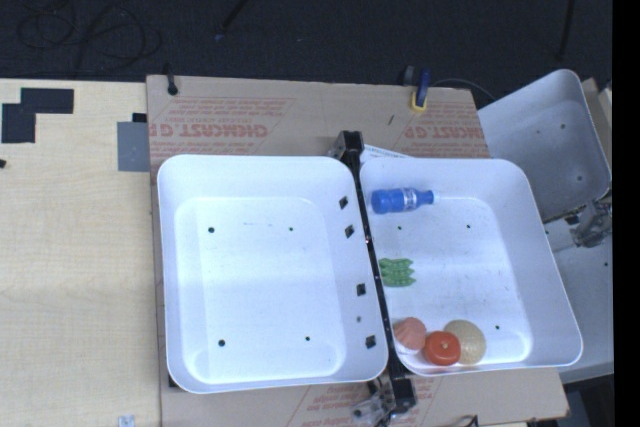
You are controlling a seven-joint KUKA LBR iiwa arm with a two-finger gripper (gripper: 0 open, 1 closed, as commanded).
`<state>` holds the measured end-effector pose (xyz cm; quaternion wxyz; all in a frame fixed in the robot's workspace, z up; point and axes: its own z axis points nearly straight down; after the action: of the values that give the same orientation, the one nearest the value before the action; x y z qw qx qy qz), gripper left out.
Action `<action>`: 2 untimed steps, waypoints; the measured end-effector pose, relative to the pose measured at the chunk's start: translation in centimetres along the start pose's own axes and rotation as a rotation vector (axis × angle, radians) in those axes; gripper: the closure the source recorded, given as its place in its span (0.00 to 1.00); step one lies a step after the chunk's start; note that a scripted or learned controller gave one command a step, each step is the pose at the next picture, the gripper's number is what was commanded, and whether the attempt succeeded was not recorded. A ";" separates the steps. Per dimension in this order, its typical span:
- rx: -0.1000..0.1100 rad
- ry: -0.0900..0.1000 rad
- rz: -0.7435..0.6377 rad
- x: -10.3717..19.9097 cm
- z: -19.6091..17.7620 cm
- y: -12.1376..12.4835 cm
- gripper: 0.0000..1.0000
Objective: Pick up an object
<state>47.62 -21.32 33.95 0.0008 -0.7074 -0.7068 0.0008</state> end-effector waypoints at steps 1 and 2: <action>0.000 0.000 0.000 0.0 0.0 0.0 1.00; -0.003 -0.001 -0.002 -0.1 -2.5 0.0 1.00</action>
<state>47.58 -21.39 36.46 -0.0005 -0.7066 -0.7076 0.0000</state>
